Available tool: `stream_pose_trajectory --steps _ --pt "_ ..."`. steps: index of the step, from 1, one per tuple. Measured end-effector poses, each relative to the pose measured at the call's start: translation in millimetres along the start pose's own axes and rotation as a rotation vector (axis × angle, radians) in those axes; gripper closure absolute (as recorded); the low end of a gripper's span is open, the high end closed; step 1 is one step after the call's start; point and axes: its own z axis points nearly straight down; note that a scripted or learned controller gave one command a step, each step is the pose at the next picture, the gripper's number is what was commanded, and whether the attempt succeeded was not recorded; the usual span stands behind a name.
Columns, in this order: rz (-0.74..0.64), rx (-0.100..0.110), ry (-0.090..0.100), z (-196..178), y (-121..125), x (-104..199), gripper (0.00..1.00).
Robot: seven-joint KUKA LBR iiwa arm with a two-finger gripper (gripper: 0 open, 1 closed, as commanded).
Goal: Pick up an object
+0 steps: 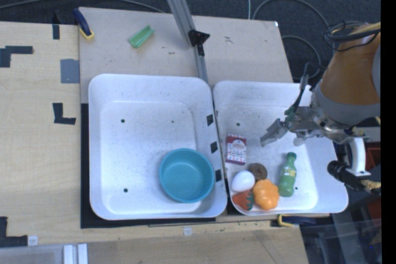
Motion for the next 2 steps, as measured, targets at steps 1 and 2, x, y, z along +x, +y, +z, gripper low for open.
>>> stream_pose_trajectory --steps 1,2 --pt "0.0 0.0 0.0 0 0 0 0.0" --pt "0.001 0.006 0.0 59 -10 2 0.0"
